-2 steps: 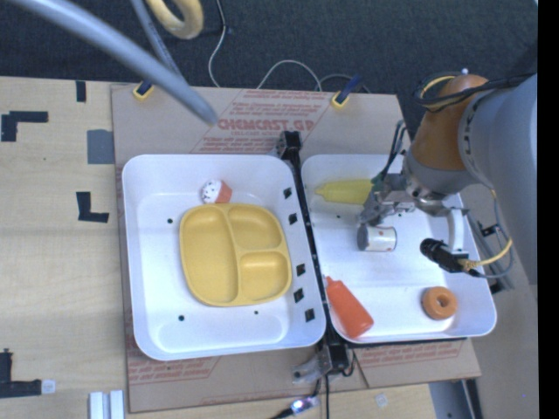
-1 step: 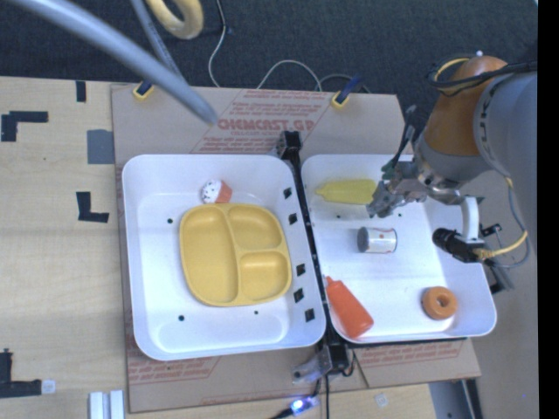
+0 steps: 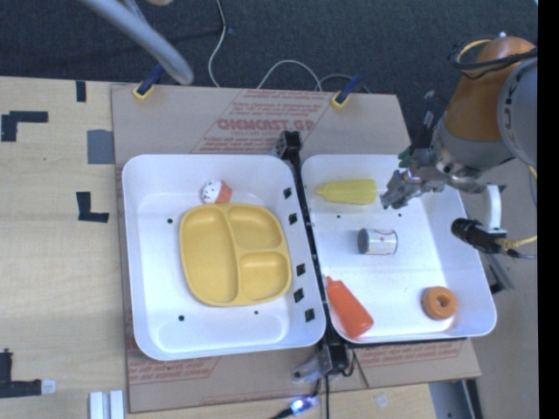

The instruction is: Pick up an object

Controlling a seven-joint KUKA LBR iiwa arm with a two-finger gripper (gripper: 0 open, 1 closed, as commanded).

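Note:
My gripper hangs over the back of the right bin, just right of a yellow corn-like object. Nothing shows between its tips. A small grey can lies on its side below and left of the gripper. An orange bottle lies at the bin's front left corner. A brown doughnut sits at the front right. In the left bin lies a yellow divided plate, with a small white and orange toy behind it.
A black divider with clips runs between the two bins. Both bins rest on a cardboard sheet on the wooden bench. A grey hose crosses the top left. The arm's orange band is at the upper right.

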